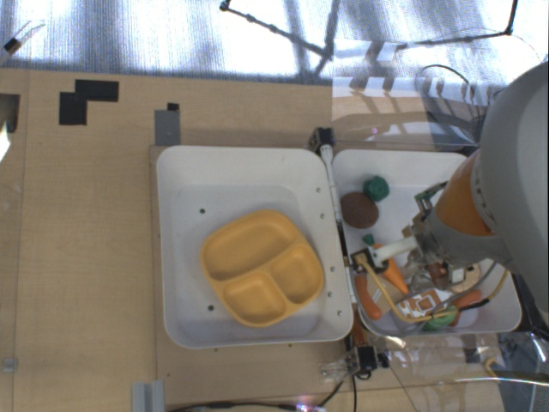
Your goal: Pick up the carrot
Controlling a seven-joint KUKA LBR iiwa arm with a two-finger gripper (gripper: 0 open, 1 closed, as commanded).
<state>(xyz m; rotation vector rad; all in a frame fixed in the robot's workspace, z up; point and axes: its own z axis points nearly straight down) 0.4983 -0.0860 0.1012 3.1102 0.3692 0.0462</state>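
Low in the right white bin (515, 303), the tool (418, 260) hangs from the grey arm (519, 170) with its orange band (463, 209), buried among clutter; whether it is apart or together cannot be told. An orange carrot (368, 297) lies along the bin's left wall, just beside the tool's pale fingerlike part, with another orange piece (395, 275) close by. Farther up the bin sit a brown rounded lump (359, 210) and a dark green lump (376, 188). On the wooden bench (77, 256), the left white bin (180, 316) holds a yellow three-compartment plastic plate (262, 267).
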